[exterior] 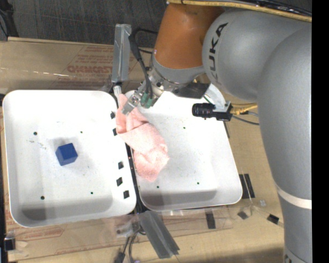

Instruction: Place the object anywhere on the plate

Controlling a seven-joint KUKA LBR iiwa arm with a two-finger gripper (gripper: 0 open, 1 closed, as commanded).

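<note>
A pink cloth (pixel 147 146) lies crumpled along the left side of the right white bin (pixel 208 163), and its upper end laps over the rim between the two bins. My gripper (pixel 130 106) hangs at the back left corner of that bin, right at the cloth's upper end. The cloth's top edge meets the gripper tip, and the wrist hides the contact. A small blue cube (pixel 67 153) rests on the floor of the left white bin (pixel 22 114), well away from the gripper.
The big grey arm with its orange band (pixel 183 32) fills the upper right and overhangs the right bin's back edge. A black cable fitting (pixel 205 110) juts over that bin. A grey post (pixel 121 51) stands behind the bins.
</note>
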